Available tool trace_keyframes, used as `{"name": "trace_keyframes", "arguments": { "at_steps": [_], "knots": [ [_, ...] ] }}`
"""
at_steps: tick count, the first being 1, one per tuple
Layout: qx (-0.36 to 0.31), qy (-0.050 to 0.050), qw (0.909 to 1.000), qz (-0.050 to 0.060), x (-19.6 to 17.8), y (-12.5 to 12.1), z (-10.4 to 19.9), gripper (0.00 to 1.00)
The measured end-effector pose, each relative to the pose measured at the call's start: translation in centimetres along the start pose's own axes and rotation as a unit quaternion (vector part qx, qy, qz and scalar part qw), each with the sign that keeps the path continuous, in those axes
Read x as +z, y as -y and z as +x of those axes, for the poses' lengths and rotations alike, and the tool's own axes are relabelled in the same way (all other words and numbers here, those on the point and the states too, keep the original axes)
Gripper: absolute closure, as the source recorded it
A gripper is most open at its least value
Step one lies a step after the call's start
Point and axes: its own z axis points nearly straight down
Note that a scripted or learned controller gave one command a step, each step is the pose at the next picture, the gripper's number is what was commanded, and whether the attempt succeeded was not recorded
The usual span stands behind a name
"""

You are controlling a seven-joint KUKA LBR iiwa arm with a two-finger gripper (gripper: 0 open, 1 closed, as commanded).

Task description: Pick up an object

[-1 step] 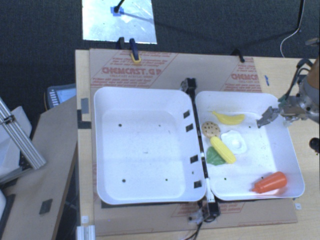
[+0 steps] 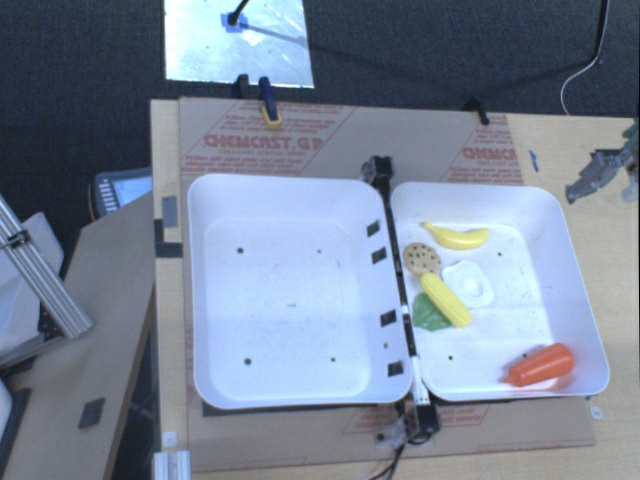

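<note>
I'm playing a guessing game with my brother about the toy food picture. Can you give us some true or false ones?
1. The banana lies in the right bin. True.
2. The carrot is in the left bin. False: it lies in the right bin, near its front corner.
3. The cookie sits close to the wall between the two bins. True.
4. The tool is holding the corn cob. False: the tool is off past the right bin's far corner, and the corn lies in the bin.
5. The fried egg is on top of the banana. False: it lies below the banana, beside the corn.
</note>
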Motion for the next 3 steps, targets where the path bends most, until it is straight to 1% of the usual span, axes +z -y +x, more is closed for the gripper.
{"name": "trace_keyframes", "arguments": {
  "at_steps": [1,2,3],
  "knots": [
    [-0.003,0.000,1.0000,0.001,-0.7,0.0,0.1,1.00],
    [0.000,-0.002,1.0000,0.004,-4.3,3.6,6.0,1.00],
    [0.000,-0.002,1.0000,0.003,-5.0,4.3,11.7,1.00]
  ]
}}
